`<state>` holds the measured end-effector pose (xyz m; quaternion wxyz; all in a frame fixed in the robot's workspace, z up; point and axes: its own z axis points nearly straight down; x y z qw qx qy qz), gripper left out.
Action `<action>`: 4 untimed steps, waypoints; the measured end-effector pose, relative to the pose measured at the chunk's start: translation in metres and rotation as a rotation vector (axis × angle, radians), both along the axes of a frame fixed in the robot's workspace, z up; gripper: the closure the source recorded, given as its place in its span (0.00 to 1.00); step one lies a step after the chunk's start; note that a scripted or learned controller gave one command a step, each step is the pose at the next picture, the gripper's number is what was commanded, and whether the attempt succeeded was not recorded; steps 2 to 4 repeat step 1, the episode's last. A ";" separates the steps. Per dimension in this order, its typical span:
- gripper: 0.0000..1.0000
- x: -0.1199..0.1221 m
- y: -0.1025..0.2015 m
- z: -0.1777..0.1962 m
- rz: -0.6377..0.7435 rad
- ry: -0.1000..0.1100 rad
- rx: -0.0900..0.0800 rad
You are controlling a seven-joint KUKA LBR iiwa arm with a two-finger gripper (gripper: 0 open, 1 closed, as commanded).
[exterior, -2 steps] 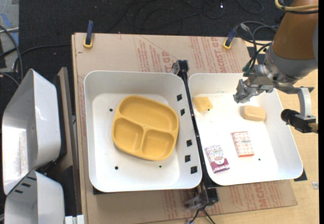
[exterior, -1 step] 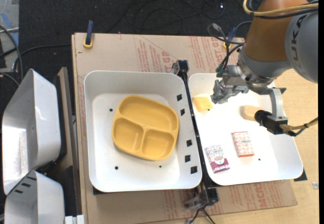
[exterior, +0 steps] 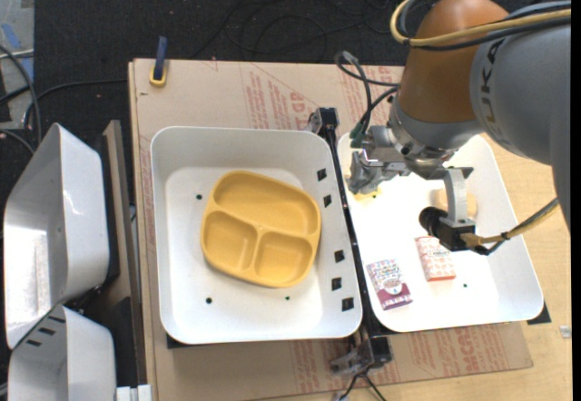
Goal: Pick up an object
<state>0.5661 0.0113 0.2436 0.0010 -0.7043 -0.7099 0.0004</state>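
A yellow divided plate [exterior: 260,228] lies in the left white bin [exterior: 172,154]. In the right bin [exterior: 508,290] lie a small purple-and-white packet [exterior: 389,283] and a red-and-white packet [exterior: 435,258] near the front. A pale yellow object [exterior: 458,202] sits partly behind the arm's cabling. My gripper [exterior: 366,178] reaches down at the right bin's left edge, over a small yellow thing [exterior: 366,196] that is mostly hidden beneath it. The fingers are too dark and small to read.
A black clamp strip [exterior: 338,236] runs between the two bins. Both bins rest on a cardboard sheet [exterior: 245,95]. White containers [exterior: 50,218] stand off the bench at far left. Cables hang beside the wrist.
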 end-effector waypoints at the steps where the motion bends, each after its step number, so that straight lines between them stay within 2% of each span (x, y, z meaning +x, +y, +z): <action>1: 1.00 0.009 0.049 0.003 0.001 -0.003 0.000; 4: 1.00 0.009 0.049 0.003 0.001 -0.003 0.000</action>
